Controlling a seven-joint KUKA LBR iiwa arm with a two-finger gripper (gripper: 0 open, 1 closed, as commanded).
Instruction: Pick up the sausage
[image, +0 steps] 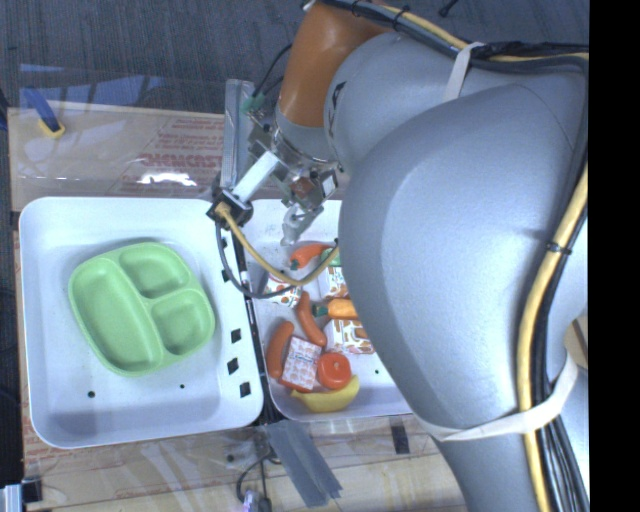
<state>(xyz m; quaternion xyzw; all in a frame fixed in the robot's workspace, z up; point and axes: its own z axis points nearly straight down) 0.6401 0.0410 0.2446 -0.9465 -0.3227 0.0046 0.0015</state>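
The arm (470, 230) is a bulky, smooth casing of pale grey with rounded, swelling segments and a soft sheen. Just above the gripper (292, 228) sits the orange band (310, 70) — a glossy, burnt-orange ring around the wrist. Behind it, yellow and black cables (555, 250) run along the grey shell, cinched by a pale strap (500, 425). A yellow cable (262, 262) loops beside the gripper, next to a black-tipped white bracket (240, 195). The gripper itself is a small metallic assembly — its fingers look slim and silvery, though detail is poor.
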